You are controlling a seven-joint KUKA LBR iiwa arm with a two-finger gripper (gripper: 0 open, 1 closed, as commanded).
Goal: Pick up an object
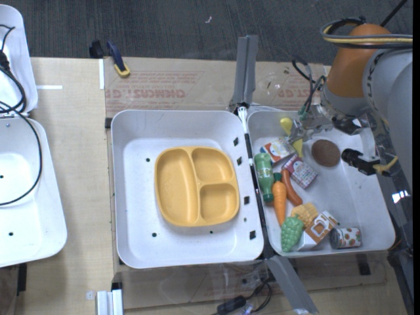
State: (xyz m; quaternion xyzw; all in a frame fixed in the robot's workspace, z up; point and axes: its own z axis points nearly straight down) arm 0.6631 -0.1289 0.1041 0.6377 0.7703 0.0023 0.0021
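Note:
The right bin [367, 199] holds several toy foods: a green bottle [264, 176], an orange carrot [280, 202], green grapes [292, 233], a brown round item [325, 152], a pink carton [303, 173], a red-and-white carton [279, 149] and a small can [346, 237]. A yellow piece [286, 122] lies at the bin's back left. My gripper [300, 131] hangs low at the back of this bin, just right of the yellow piece and left of the brown item. Its tips blend into the clutter, and I see nothing clearly held.
The left bin [131, 176] carries a yellow divided plate [195, 185]. A grey post [245, 71] rises at the back between the bins. The arm [367, 64] fills the upper right. A white unit with black cables [16, 169] lies at the far left.

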